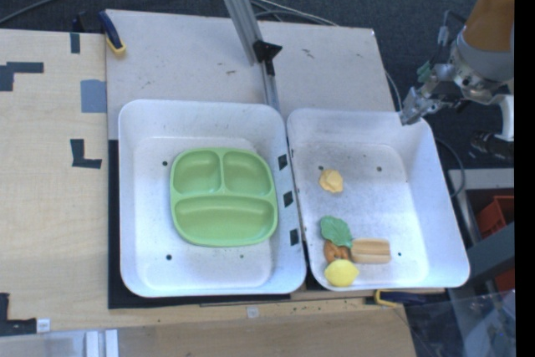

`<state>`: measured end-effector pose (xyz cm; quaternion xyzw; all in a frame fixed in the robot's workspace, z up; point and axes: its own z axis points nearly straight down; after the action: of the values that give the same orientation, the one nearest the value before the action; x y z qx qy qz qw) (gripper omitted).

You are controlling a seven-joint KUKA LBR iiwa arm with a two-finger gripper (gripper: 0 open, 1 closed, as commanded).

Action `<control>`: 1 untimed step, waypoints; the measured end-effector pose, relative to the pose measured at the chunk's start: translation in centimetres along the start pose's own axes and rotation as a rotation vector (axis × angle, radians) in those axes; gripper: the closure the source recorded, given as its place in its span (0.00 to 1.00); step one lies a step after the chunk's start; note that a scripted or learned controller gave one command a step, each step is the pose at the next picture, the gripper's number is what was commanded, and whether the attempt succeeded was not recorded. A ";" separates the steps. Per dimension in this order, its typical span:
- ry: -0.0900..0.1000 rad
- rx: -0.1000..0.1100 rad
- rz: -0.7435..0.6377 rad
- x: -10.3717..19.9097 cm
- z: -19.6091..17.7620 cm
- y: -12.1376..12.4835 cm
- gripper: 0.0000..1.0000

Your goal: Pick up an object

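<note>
The right bin (418,180) holds a small yellow lump (332,181) near its middle. At its front lie a green leafy piece (335,228), an orange-brown piece (336,251), a tan block (371,251) and a yellow lemon-like ball (341,272), all close together. My gripper (412,111) hangs over the bin's far right corner, above the rim and well away from every object. Nothing shows between its tips.
The left bin (142,180) bears a green divided plate (223,196). A slanted metal pole (238,0) ends at a black clamp (266,51) behind the bins. A blue and yellow clamp (112,33) sits at the bench's far left. Cables lie on the dark floor behind.
</note>
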<state>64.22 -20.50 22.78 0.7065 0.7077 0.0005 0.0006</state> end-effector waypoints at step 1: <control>0.002 0.002 -0.003 4.3 -0.7 -1.7 1.00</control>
<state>62.53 -16.18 23.48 0.7054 0.7089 0.0003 -0.0006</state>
